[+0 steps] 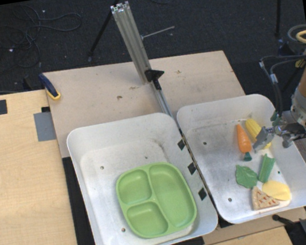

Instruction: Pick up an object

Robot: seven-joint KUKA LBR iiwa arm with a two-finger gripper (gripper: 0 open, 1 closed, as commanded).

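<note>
Two shallow white bins are being seen from above. The left bin is holding a green divided tray, lying flat toward its near side. The right bin is holding a cluster of toy foods, gathered along its right half where the arm can reach them: an orange carrot lying lengthwise, a yellow corn cob just beside it, a green leafy piece, a dark green cucumber-like piece tilted against it, a yellow lemon-like piece and a pizza slice touching it near the front corner.

The gripper is being held low over the right bin's right side, just beside the corn cob and carrot, reaching in from the bin's right rim. Whether the claw is released or clenched cannot be told, as its tips are too small and blurred. Nothing is being seen lifted; all the toys appear to be resting on the bin floor. The pick is judged as not yet done, with the corn cob or carrot the likeliest target.
</note>
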